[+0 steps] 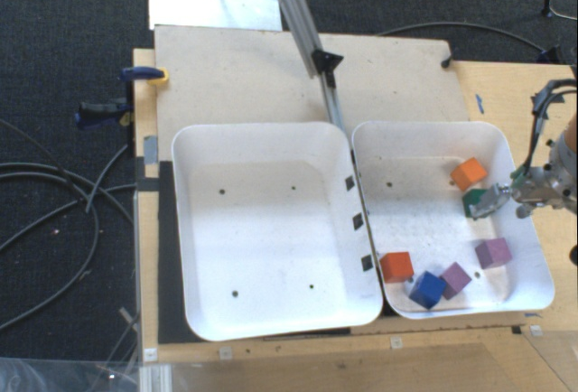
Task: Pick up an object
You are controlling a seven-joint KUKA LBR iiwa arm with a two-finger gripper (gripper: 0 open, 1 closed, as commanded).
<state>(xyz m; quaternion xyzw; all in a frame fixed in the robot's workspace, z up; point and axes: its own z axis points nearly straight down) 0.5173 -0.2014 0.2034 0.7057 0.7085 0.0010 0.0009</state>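
The wide pale wooden table [379, 65] is being occupied by two shallow white plastic bins set side by side. The left white bin [271, 146] is lying well away from the hand, on the far side of the other one. The right white bin [397, 146] is being reached into by the metal two-finger hand [488, 200], which is being held over its right part. A small dark green block [473, 201] is being touched at the hand's tip; whether it is being gripped or the hand is open cannot be told. An orange cube [469, 173] is lying just above the hand. A light purple cube [493, 252] is resting below it. Further down to the left, a red-orange cube [396, 267], a blue cube [427, 289] and a second purple cube [455, 278] are lying close together.
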